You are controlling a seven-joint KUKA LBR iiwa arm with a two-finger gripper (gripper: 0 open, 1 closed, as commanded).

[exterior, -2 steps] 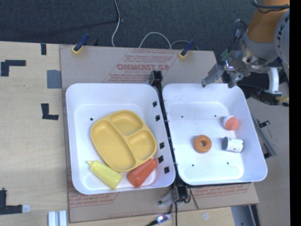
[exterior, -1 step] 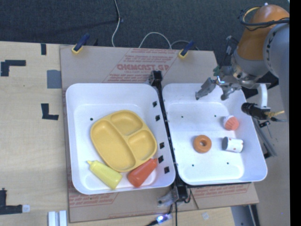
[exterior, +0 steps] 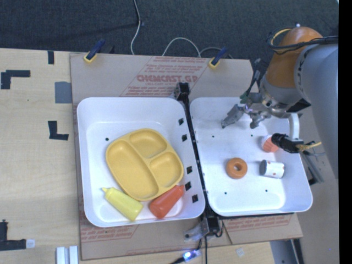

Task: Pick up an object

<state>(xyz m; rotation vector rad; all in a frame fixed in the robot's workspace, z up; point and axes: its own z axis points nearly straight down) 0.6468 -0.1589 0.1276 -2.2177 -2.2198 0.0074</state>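
My gripper (exterior: 242, 120) hangs over the far part of the right bin (exterior: 220, 197), its two dark fingers spread open with nothing between them. In that bin lie an orange donut ring (exterior: 237, 168), a short white cylinder with a dark end (exterior: 273, 169), and a small salmon-coloured piece (exterior: 269, 144) against the right wall. The donut lies nearer the front than the gripper, well apart from it. The left bin (exterior: 88, 120) holds a yellow divided plate (exterior: 144, 163), a yellow squeeze bottle (exterior: 122, 202) and a red-orange bottle (exterior: 165, 201).
The grey arm with its orange band (exterior: 294, 48) reaches in from the upper right, over the right bin's far corner. A black divider strip (exterior: 190, 142) runs between the bins. Both bins rest on a cardboard sheet (exterior: 165, 76), held by yellow-blue clamps (exterior: 94, 50).
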